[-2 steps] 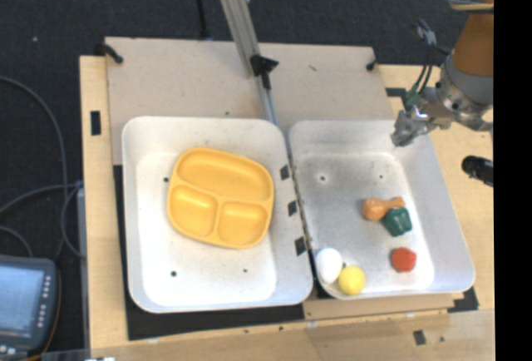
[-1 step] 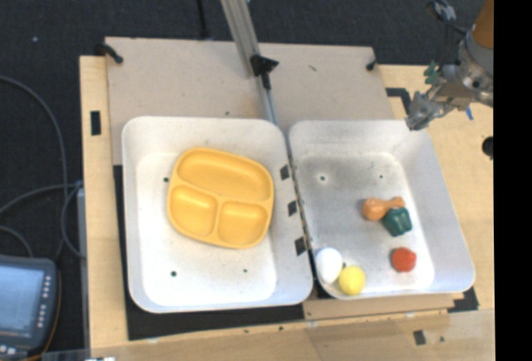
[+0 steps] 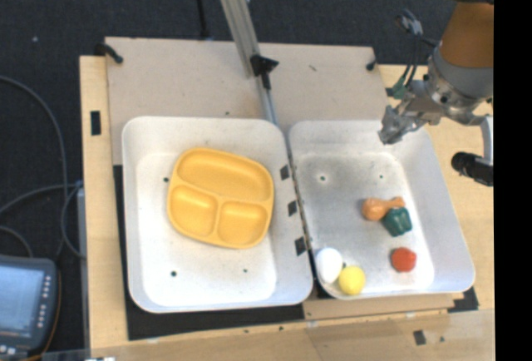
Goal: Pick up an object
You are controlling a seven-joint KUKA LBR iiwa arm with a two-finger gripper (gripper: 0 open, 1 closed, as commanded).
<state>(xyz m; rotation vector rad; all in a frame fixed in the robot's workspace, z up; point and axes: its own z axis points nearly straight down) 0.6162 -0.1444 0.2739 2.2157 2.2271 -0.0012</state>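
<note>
**Fig.: arm over right bin, nothing gripped**

Egg [image 3: 329,263] & lemon [image 3: 352,279] sit touching at right bin [image 3: 432,160] front-left corner. Tomato [image 3: 403,259] near front; pepper [image 3: 397,221] touches carrot [image 3: 378,208] mid-bin. Gripper [image 3: 391,133] hovers at far rim; finger spread can't be told. Yellow tray [image 3: 221,197] in left bin [image 3: 137,185].

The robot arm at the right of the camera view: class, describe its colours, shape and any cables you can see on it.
The arm is a thick rounded column with an orange band above a grey wrist section. A loop of pale cable arcs over its top, and thin wires with a green bit run along the wrist. It narrows to a small grey metallic hand, too small and blurred to make out in detail.
</note>
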